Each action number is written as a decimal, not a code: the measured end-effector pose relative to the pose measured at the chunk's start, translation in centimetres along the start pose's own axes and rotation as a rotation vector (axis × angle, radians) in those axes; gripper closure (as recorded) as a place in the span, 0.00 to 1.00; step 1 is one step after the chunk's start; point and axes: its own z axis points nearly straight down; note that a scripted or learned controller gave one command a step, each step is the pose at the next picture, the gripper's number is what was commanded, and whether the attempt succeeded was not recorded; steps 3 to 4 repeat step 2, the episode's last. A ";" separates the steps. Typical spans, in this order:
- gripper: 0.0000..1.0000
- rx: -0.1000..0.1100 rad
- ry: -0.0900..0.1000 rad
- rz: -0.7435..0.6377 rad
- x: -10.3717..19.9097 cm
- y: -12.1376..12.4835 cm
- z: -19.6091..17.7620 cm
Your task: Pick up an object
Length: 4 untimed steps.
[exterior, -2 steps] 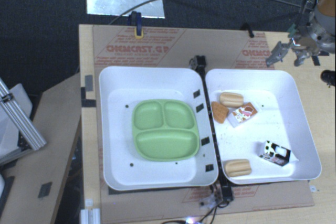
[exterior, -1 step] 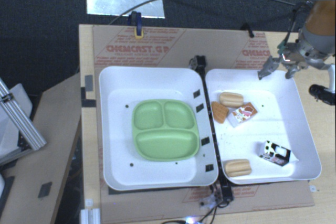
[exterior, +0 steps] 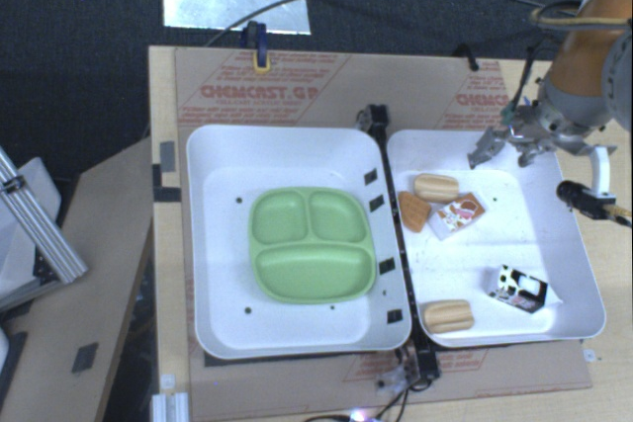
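In the right bin [exterior: 579,252] lie a tan bread roll [exterior: 436,186], an orange wedge [exterior: 414,211], a small red and white packet [exterior: 457,214], a black and white carton [exterior: 518,288] and another tan roll [exterior: 447,315]. My gripper [exterior: 506,143] hangs over the bin's far edge, up and to the right of the first roll, apart from every object. Nothing shows between its fingers [exterior: 484,152].
The left bin [exterior: 213,242] holds a green divided plate [exterior: 312,244]. Black clips run along the seam between the bins [exterior: 388,232]. A black cable fitting [exterior: 582,198] reaches in over the right bin's right rim. A blue and yellow clamp [exterior: 259,44] stands at the bench's back.
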 end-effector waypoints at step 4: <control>1.00 -0.007 -0.002 -0.005 0.6 0.4 2.9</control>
